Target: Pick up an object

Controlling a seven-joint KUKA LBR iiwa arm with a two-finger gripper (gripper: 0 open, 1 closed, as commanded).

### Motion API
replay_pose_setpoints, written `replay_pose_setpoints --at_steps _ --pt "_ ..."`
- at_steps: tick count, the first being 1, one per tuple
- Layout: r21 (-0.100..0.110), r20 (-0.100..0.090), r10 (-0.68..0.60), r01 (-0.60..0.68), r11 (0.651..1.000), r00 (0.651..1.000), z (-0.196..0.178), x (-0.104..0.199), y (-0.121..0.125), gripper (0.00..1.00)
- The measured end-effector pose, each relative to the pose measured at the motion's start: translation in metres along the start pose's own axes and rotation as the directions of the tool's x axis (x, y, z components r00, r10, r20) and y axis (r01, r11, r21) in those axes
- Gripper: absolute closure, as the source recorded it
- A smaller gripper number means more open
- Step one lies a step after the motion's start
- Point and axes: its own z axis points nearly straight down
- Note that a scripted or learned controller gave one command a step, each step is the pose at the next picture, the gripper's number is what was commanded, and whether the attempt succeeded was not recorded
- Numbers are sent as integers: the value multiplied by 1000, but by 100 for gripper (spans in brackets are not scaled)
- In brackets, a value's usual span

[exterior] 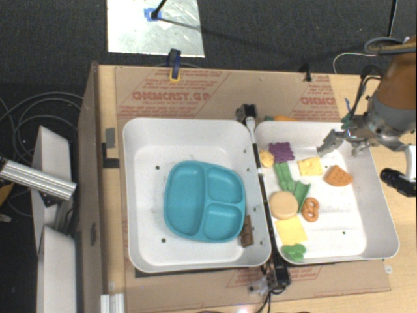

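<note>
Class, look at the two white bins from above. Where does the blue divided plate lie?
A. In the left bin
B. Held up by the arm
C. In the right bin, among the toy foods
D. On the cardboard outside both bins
A: the blue divided plate lies flat on the floor of the left bin, while the small toy foods sit in the right bin.

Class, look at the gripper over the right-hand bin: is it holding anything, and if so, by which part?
Nothing is held. The gripper hangs open above the right bin, apart from the yellow block and the orange piece.
</note>
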Motion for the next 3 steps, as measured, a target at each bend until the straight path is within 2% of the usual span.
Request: replay_pose_setpoints --at_steps 1,2,3 --pt "9 -5 -5 5 1000 1000 64 65 -40 0" --pt "2 -1 6 -6 1000 1000 111 31 -62 0" --pt "4 -2 2 -2 1000 1000 110 52 -92 0"
